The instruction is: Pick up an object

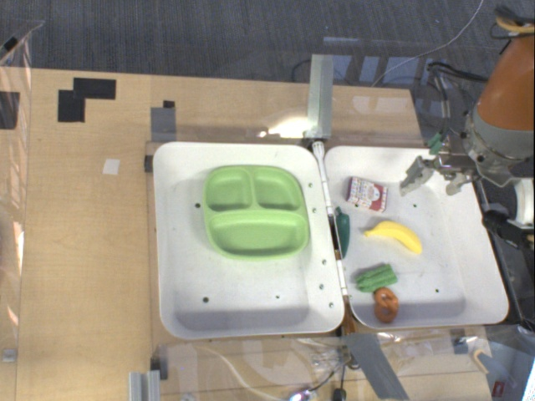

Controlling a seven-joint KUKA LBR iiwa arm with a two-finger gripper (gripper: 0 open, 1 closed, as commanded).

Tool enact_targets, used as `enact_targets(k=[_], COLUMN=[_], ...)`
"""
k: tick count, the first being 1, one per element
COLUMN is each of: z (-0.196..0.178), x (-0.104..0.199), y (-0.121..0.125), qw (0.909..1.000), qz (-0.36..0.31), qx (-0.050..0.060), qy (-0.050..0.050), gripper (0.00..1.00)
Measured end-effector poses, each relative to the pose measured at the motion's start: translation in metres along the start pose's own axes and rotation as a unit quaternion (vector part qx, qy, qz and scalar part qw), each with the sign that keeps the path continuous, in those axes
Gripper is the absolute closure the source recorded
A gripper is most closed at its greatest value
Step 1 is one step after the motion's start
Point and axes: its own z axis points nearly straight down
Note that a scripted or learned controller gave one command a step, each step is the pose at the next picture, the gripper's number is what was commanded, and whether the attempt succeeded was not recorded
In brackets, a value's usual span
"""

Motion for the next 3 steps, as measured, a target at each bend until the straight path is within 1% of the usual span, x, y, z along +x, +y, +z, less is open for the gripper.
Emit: enact_targets(k=[1, 2, 3], z=[0.102, 0.149, 0.151], x=[-0.017, -0.009, -0.037], y=[-0.010, -0.039, -0.025], qw=[0.9999, 0.9988, 0.9997], qz=[0.015, 0.049, 0.024], qx=[0.001, 0.000, -0.006], qy=[0.000, 0.000, 0.000], gripper=[0.00, 0.00, 0.00])
